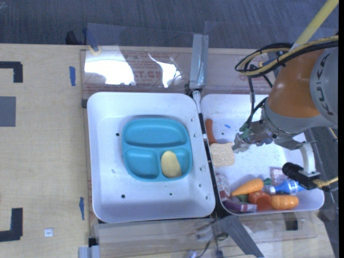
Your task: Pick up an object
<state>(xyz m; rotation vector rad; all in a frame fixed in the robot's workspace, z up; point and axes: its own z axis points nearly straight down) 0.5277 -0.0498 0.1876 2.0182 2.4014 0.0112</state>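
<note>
A grey arm with an orange band reaches in from the right, its gripper (243, 142) low over the right bin (236, 105). Whether it is open or closed cannot be told. Just left of and below it lies one pale, speckled square sponge (222, 155), flat, with no clear long axis. Farther below sit two orange carrots (248, 187), lying roughly sideways. Well to the left, one blue tray (150, 138) holds one yellow lemon (171, 164).

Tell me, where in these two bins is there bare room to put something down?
Left bin: white floor all around the blue tray, whose top and left compartments are bare; a yellow lemon-like toy fills the right. Right bin: the front is crowded with toy carrots.
</note>
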